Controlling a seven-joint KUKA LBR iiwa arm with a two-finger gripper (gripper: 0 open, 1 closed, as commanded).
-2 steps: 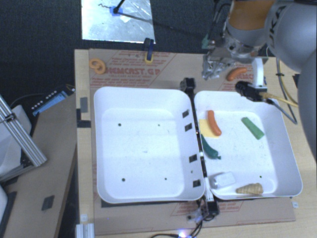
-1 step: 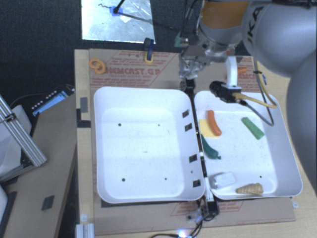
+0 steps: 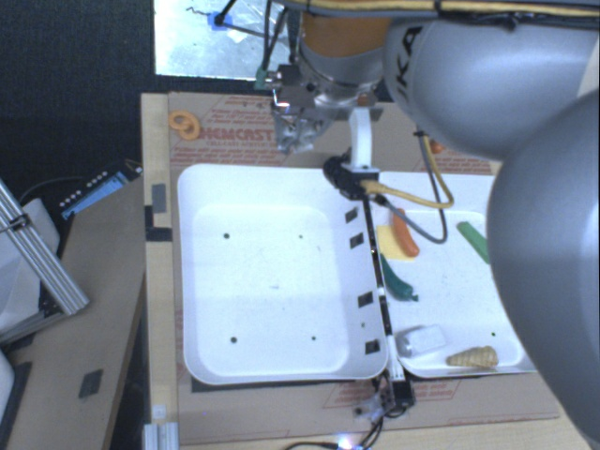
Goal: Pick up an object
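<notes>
The pincer (image 3: 298, 131) hangs over the tabletop (image 3: 234, 129) at 12 o'clock of the left bin (image 3: 262, 279); I cannot tell how it is set. In the right bin (image 3: 450, 279), a carrot (image 3: 404, 237) lies at 9 o'clock, a green pepper (image 3: 398, 283) just below, a cone (image 3: 472, 356) at 6 o'clock.

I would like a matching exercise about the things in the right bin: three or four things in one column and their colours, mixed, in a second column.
Things:
1. carrot
2. pepper
3. cone
4. block near the front edge

Colours:
A. white
B. tan
C. orange
D. dark green

Pairs: 1-C, 2-D, 3-B, 4-A
</notes>
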